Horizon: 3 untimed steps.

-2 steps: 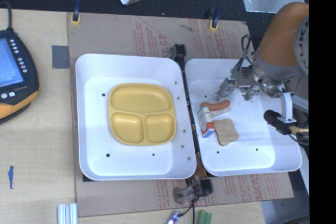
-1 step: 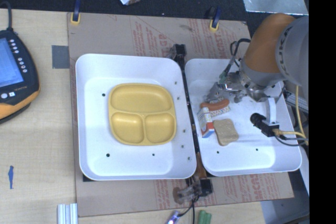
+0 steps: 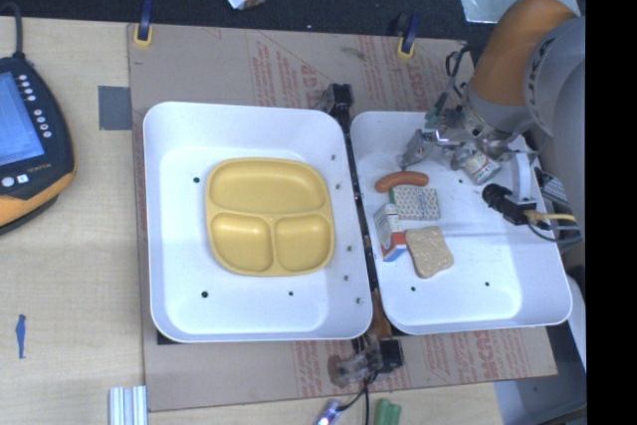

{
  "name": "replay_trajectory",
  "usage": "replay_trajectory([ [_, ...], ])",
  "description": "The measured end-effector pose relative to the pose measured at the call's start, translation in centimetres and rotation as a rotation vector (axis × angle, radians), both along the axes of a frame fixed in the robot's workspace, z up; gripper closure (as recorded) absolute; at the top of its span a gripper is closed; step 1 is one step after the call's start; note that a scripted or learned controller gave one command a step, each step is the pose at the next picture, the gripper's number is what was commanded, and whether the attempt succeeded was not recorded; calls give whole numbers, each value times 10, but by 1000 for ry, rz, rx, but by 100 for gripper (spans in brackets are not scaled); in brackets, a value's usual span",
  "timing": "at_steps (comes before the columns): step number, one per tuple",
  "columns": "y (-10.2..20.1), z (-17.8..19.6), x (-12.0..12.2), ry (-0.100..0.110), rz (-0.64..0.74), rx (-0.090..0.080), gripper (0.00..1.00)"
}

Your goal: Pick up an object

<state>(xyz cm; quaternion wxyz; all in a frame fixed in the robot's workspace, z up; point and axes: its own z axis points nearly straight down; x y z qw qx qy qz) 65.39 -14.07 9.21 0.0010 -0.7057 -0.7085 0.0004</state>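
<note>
Here I am hovering my gripper (image 3: 418, 152) over the far corner of the right bin (image 3: 498, 299), angled toward the clustered objects; whether it is spread or closed, I cannot tell. The sausage (image 3: 402, 180), patterned block (image 3: 416, 203), small carton (image 3: 388, 230) and bread slice (image 3: 430, 251) are lying just beside one another near the bin's left wall, none grasped. The yellow tray (image 3: 269, 215) is sitting in the left bin (image 3: 179, 304).

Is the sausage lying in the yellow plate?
No. The sausage lies on the floor of the right bin, above the other items, while the yellow plate sits in the left bin.
</note>
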Motion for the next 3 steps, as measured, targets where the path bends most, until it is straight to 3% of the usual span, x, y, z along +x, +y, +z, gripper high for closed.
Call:
replay_trajectory([
  [1, 28, -1, -111, 3, 1, -1, 0],
  [2, 27, 9, -111, 4, 4, -3, 100],
  [3, 27, 9, -111, 4, 4, -3, 0],
])
